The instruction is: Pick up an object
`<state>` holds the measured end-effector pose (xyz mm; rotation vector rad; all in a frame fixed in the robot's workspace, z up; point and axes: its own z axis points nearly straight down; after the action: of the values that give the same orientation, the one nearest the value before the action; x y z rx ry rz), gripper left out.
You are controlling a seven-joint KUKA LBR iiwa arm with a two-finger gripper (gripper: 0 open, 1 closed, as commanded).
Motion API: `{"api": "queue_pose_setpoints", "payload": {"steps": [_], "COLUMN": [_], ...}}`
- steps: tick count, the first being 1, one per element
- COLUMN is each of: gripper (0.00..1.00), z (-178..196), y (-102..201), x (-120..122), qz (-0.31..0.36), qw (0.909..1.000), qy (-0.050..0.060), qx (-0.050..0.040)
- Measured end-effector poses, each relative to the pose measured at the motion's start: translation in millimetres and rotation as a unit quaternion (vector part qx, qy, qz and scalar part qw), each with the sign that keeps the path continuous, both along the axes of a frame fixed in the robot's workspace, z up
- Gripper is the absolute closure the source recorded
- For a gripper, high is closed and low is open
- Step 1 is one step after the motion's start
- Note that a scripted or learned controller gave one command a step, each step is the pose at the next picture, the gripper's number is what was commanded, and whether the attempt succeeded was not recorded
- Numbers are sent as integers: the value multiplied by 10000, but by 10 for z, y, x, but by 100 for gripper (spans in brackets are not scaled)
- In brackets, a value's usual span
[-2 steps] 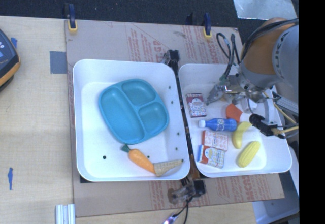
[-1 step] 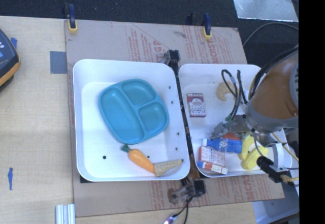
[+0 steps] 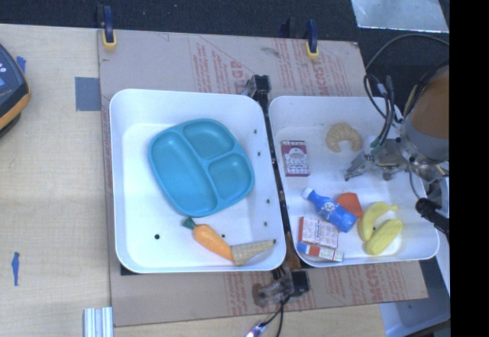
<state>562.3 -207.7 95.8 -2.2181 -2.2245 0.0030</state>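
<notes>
Metal gripper (image 3: 365, 167) splayed, grasping nothing (over glossy right bin (image 3: 428, 251)), beside curved croissant (image 3: 344, 137).

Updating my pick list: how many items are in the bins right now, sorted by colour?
Blue: 2, divided plate, bottle
Orange: 1, carrot
Tan: 2, cone, croissant
Red: 3, upper carton, lower carton, wedge
Yellow: 1, bananas
Total: 9
</notes>
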Motion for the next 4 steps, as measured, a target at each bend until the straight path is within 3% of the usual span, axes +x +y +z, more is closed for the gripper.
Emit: {"api": "queue_pose_setpoints", "payload": {"steps": [1, 2, 3, 4], "gripper": [0, 0, 0, 0], "z": [-34, 1265, 388, 1014], "y": [713, 626, 985, 512], "x": [822, 947, 936, 943], "qz": [12, 8, 13, -1], "qw": [10000, 10000, 10000, 10000], "qy": [7, -12, 15, -2], "qx": [9, 3, 6, 3]}}
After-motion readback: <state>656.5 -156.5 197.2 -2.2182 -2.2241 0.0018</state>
